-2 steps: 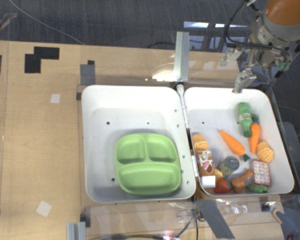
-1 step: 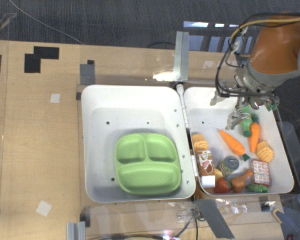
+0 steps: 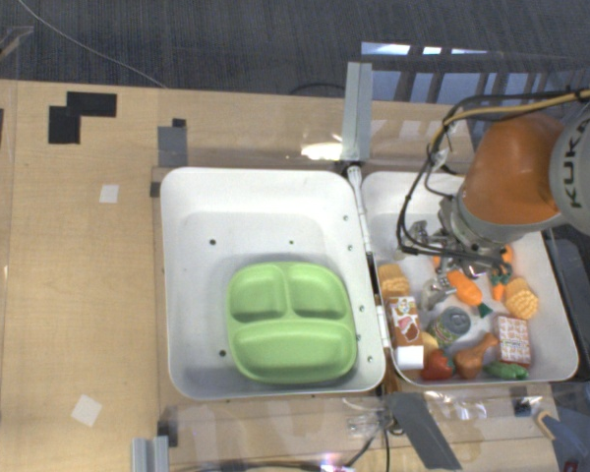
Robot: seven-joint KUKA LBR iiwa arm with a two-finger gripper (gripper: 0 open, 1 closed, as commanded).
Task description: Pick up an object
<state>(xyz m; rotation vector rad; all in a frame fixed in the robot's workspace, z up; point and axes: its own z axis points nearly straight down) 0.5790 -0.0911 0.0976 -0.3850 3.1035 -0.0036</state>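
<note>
In the left bin [image 3: 192, 264] sits a green divided tray [image 3: 291, 323], light stiff plastic but broad and slick, so only its rim offers a pinch. Right bin [image 3: 560, 347] holds the small toy-food clutter: a biscuit [image 3: 394, 285], a carton [image 3: 405, 321], a round tin [image 3: 456, 322], a carrot [image 3: 464, 287] (probably the easiest grab, light, rigid, narrow across its middle). Gripper [image 3: 450, 281] hangs just above that carrot; wrist hides the fingers, so I can't tell their state.
</note>
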